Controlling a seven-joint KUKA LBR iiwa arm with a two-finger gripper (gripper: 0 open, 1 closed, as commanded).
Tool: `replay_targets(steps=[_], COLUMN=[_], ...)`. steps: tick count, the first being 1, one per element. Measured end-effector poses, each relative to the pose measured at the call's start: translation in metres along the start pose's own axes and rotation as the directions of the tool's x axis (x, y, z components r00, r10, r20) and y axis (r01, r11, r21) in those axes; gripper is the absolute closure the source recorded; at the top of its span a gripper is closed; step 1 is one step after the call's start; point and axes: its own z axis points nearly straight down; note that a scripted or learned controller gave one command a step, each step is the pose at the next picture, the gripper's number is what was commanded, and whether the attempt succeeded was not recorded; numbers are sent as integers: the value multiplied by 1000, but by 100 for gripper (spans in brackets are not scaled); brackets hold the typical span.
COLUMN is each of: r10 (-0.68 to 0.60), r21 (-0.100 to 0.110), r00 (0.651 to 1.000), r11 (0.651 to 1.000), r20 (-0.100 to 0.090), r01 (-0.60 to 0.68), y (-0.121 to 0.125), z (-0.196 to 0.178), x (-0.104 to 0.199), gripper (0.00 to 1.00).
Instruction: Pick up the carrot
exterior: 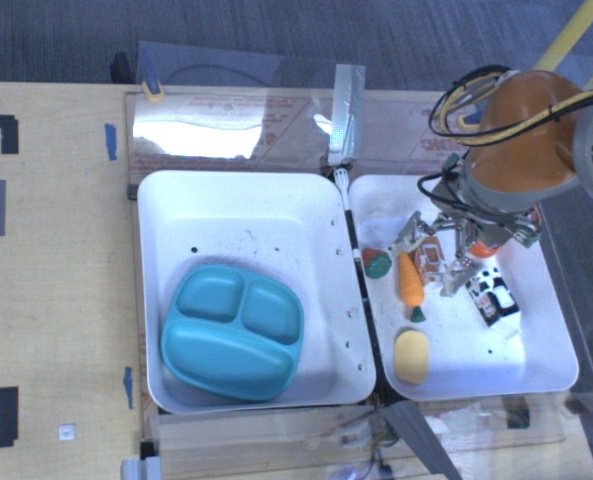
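Carrot [410,282] just left of gripper [438,258], in right bin [546,363].

Orange carrot [410,281], green tip toward cam, flat in rt bin

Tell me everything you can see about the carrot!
The carrot is a small orange toy, smooth like plastic, with a green tip at its near end. It lies flat on the floor of the right bin, pointing up and down the picture. The gripper hangs just to its right, not holding it. A yellow lemon-like toy sits just below it.
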Motion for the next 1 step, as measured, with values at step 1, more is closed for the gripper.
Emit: replay_targets(steps=[1], r10=[-356], r21=[7], r00=[935], r11=[934], r20=[1], r01=[356], y=[35], z=[31], x=[23], gripper=[0])
